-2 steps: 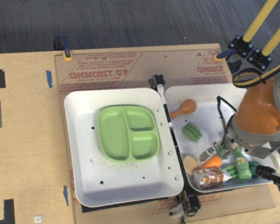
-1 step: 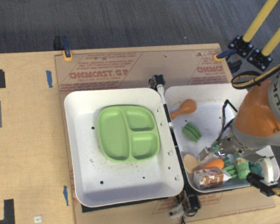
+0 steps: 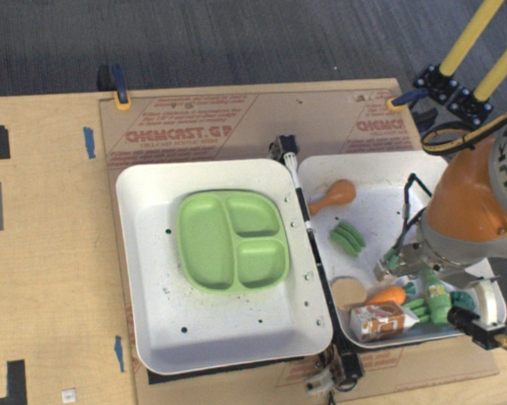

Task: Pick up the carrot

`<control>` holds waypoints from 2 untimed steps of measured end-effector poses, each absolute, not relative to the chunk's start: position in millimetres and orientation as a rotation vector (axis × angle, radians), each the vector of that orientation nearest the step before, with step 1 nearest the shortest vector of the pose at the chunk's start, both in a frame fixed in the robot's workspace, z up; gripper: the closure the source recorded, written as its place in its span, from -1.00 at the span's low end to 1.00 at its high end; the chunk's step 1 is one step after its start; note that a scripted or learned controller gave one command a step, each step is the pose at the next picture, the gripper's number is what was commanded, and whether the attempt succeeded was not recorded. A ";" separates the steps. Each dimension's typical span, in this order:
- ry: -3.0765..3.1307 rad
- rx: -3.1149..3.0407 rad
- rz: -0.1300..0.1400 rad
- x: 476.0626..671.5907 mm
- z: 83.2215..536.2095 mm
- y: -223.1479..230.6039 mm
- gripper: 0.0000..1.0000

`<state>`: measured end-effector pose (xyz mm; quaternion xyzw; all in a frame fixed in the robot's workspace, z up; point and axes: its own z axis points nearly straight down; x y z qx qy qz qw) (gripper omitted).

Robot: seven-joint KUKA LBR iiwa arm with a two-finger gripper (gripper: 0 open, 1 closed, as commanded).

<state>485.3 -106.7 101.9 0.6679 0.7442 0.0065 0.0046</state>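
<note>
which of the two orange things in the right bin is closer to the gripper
The carrot, lying just below the gripper by the packet. The other orange piece sits by the bin's far edge.

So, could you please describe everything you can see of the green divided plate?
The green divided plate is pale green, smooth and plastic-looking, a rounded rectangle with three compartments: one long one on the view's left and two smaller ones on the right. It lies flat near the middle of the left white bin, nothing in it, apart from the gripper.

One fixed camera above the bench (image 3: pixel 58 254), looking down at a slant, moderately near, both white bins (image 3: pixel 146 274) in frame
</note>
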 end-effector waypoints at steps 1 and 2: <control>2.330 2.093 0.020 485.2 101.8 -107.0 -1.00; 2.593 1.741 0.009 485.0 91.4 -99.3 -1.00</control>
